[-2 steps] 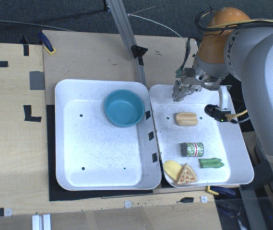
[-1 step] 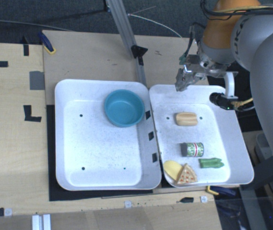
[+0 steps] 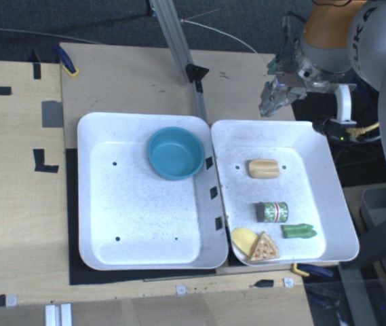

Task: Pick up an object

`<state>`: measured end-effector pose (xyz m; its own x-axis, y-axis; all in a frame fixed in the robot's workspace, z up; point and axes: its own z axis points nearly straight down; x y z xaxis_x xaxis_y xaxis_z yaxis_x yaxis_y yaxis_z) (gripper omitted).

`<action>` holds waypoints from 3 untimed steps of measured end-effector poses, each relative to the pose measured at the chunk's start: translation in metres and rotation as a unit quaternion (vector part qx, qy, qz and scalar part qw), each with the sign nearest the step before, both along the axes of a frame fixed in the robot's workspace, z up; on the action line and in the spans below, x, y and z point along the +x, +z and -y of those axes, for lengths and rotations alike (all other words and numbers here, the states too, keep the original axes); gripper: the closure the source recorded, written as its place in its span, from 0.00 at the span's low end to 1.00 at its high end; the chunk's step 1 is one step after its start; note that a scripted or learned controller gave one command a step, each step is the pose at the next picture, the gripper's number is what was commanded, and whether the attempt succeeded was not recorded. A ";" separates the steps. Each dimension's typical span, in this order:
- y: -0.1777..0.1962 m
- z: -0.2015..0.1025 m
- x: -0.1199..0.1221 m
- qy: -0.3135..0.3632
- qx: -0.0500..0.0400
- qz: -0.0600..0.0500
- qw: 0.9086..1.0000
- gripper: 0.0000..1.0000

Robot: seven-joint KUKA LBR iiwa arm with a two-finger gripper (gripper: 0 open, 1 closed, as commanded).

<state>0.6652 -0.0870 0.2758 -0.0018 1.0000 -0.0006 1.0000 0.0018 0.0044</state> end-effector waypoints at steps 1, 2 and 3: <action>0.002 -0.051 -0.013 0.002 0.001 -0.003 1.000 1.00; -0.006 -0.111 -0.030 0.003 0.001 -0.003 1.000 1.00; -0.011 -0.157 -0.044 0.002 0.001 -0.004 1.000 1.00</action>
